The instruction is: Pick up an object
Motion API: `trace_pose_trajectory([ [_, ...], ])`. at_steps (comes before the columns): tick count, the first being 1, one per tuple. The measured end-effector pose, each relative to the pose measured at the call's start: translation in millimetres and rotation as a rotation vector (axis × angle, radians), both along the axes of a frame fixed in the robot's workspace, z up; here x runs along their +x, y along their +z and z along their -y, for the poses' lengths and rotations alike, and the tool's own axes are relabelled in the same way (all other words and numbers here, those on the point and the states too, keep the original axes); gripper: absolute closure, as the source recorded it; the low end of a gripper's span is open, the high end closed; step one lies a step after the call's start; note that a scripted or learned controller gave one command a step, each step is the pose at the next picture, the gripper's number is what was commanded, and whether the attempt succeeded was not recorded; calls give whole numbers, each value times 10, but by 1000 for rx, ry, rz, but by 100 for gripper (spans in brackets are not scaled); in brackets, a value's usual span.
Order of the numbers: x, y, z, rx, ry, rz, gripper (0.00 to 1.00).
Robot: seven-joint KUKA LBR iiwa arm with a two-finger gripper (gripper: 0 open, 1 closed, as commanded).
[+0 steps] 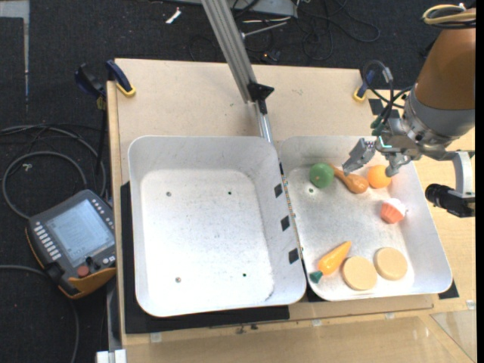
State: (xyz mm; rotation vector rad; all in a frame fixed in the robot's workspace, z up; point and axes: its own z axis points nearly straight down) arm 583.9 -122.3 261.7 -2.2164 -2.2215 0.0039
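Nearest in the right bin (435, 274) lie two pale round discs (376, 268), touching each other, with a carrot (333, 256) just to their left, its green tip pointing toward the near-left corner. A little farther back and to the right sits a pink and white piece (392, 211), apart from the rest. Farther still, a green ball (321, 175) rests near the left wall of this bin, and to its right a brown-orange piece (352, 181) lies close beside an orange ball (377, 177).

The gripper (383, 155) hangs over that far cluster, its two fingers spread apart with one on each side above the brown-orange piece and the orange ball. Nothing is between the fingers. I judge the step in hand to be the approach: the arm is lined up over a target but has not yet come down on it. The next move likely calls for a straight descent and a firm close on one item alone.

The trouble is crowding. The brown-orange piece and the orange ball sit so near each other that a finger could land on one while reaching for the other, and a round ball may roll away when nudged.

The left bin (151, 203) holds nothing of note. On the far bench, a metal pole (231, 40) slants away.
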Motion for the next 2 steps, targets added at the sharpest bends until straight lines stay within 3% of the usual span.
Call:
trace_pose_trajectory([
  [1,7,24,3,-1,-2,4,0],
  [2,-57,-511,-87,0,-3,-2,0],
])
